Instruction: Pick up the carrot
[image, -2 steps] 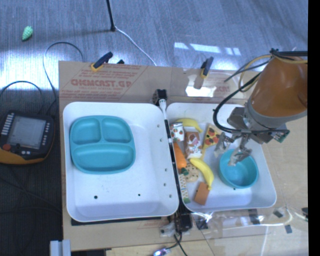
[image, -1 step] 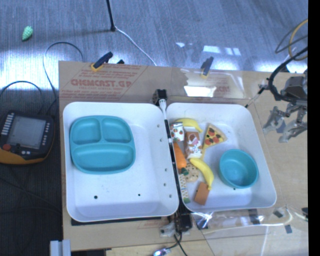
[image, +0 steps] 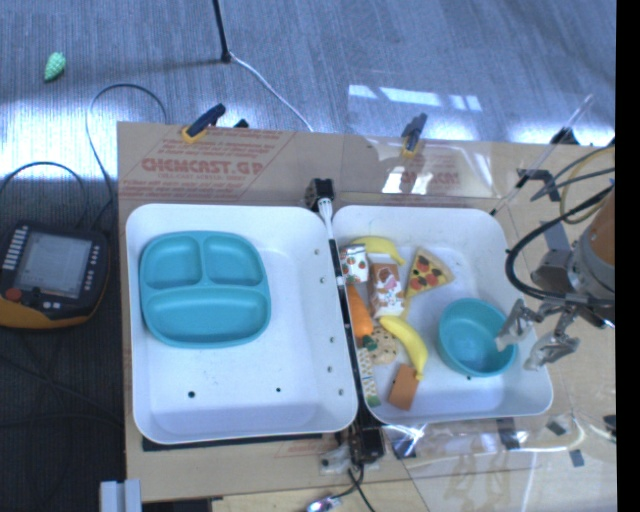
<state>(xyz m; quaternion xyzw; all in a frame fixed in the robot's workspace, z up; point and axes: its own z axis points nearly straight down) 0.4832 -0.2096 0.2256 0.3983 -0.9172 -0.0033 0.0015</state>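
Against the divider, carrot (image: 361, 313) lies wedged among bananas (image: 408, 341); gripper (image: 538, 337) spread wide, holding nothing.

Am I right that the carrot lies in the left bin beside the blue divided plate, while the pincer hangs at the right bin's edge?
Not quite: the camera view shows the carrot in the right bin, against its left wall. The blue divided plate lies in the left bin. The pincer does hang at the right bin's edge.
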